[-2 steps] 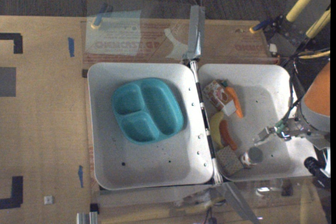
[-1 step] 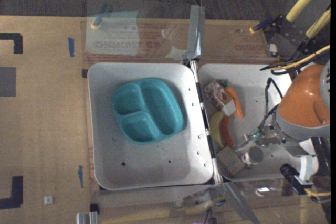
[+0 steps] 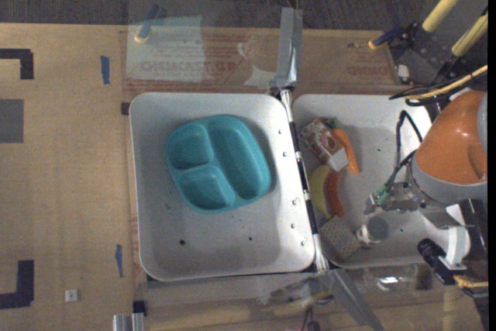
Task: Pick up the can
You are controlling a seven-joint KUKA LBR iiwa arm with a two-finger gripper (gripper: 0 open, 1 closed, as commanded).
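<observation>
Gripper (image 3: 377,219) hung low in right bin (image 3: 387,120), at 4 o'clock of view; jaw state: cannot tell. Can (image 3: 338,236), apparently grey cylinder on its side, lay at bin's 7 o'clock corner, just beside gripper. Teal divided plate (image 3: 218,163) sat centred in left bin (image 3: 147,190), apart from clutter.

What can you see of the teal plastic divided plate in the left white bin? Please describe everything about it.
The teal plastic divided plate is a rounded rectangle with three compartments: two smaller ones on the view's left side and one long one on the right. It looks like smooth, slightly glossy plastic, and nothing lies in it. It lies flat, face up, turned at an angle to the walls of the left white bin, resting on the bin's floor, apart from the walls.
</observation>
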